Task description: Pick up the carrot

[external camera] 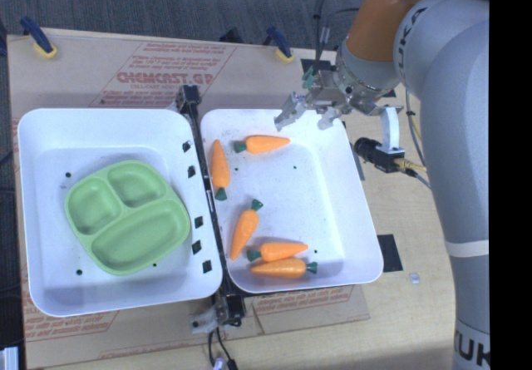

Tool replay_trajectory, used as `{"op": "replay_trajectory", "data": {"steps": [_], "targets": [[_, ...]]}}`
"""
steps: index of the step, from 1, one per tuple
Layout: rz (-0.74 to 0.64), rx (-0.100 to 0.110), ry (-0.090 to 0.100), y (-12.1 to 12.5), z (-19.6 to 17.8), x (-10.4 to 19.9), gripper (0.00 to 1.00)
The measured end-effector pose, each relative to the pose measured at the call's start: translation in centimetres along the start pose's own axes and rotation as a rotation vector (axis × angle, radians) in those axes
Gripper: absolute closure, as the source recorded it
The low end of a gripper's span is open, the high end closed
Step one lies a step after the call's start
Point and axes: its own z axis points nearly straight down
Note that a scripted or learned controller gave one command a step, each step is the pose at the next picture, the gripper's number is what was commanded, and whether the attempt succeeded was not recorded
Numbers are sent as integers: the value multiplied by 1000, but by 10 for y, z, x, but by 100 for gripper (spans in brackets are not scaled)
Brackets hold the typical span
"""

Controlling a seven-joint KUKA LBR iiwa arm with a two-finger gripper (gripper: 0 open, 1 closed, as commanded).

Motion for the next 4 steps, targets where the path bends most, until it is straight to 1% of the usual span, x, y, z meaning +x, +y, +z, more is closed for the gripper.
{"op": "replay_trajectory", "data": {"steps": [1,2,3,4], "targets": [[0,5,1,-67,120,27,0],[0,3,1,-125,134,61,0],[-4,3,0,-125,123,61,100],[1,-2,0,-130,33,63,100]]}}
